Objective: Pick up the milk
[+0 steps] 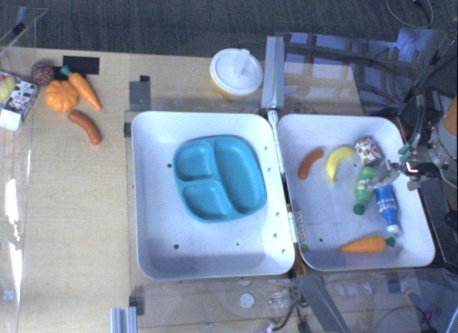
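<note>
Gripper (402,165) sits at the right bin's (322,245) right rim, finger state impossible to tell, while the blue-and-white milk bottle (386,208) lies just beside it, between a green bottle (364,190) and a carrot (366,245).

The milk (386,208) is a small blue bottle with a white cap and a white band on its label. It lies on its side on the floor of the right-hand bin, cap end pointing away from the gripper (398,167), just below it and slightly to its left.
</note>
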Tool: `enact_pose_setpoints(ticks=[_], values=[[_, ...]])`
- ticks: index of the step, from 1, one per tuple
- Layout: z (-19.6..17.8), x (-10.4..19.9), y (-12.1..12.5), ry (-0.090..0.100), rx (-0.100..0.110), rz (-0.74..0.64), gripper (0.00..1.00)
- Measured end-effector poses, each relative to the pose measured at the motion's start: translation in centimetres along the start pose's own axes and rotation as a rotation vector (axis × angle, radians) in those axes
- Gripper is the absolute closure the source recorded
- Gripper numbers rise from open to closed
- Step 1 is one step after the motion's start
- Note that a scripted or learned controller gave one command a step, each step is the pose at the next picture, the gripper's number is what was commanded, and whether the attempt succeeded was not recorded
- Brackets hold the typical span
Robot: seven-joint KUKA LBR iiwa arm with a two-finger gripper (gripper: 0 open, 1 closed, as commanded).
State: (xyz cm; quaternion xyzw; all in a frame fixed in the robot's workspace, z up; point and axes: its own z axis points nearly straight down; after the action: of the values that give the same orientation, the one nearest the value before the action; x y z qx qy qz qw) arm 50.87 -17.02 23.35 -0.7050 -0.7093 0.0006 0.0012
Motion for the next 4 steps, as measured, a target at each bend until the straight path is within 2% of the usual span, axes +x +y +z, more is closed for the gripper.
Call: enact_pose_setpoints(ticks=[1,2,3,4], values=[[7.1,-3.6,-2.1,0.000,0.000,-0.117,0.00],[8.7,-3.5,6.4,0.000,-0.001,0.205,0.00],[11.8,-1.7,13.3,-0.002,-0.002,0.121,0.00],[11.0,-1.6,13.4,-0.004,0.000,0.111,1.00]])
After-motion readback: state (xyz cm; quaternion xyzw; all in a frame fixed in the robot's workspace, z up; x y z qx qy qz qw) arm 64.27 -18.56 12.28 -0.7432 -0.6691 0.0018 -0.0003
